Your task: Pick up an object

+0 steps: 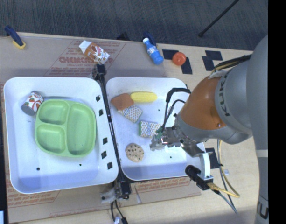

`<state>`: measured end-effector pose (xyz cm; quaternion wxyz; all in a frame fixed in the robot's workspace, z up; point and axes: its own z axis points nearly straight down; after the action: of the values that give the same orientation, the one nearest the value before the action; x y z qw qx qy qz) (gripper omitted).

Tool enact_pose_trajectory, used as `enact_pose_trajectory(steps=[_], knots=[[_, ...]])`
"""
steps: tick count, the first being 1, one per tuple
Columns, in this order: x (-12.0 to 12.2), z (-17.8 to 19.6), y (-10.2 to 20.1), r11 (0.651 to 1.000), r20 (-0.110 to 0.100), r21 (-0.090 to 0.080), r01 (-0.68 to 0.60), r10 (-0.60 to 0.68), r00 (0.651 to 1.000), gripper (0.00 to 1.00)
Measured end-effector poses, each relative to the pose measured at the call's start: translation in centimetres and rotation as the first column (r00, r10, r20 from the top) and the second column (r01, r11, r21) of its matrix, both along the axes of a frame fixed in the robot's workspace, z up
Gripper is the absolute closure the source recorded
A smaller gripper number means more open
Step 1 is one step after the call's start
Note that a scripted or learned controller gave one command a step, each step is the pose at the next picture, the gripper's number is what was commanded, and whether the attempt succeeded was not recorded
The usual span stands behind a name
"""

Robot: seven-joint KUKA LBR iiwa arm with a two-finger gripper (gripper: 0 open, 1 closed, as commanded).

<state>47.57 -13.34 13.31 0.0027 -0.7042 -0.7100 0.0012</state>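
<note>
Grey arm low in right bin [180,85] | gripper [160,141] beside green pouch [148,128], likely targeting it; grip state: cannot tell

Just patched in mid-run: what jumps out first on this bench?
The grey arm with its orange band reaches in from the right, its hand low over the right bin, beside a patterned packet and above a cookie. In the left bin, a bright green divided tray stands out.
</note>
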Motion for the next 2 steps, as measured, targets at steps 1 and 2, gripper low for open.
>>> enact_pose_trajectory(steps=[1, 2], knots=[[0.2, 7.6, -3.2, 1.0, 0.006, -0.003, 0.004, -0.004, 1.0, 1.0], [0.2, 10.1, 3.9, 1.0, 0.006, -0.002, 0.001, -0.001, 1.0, 1.0]])
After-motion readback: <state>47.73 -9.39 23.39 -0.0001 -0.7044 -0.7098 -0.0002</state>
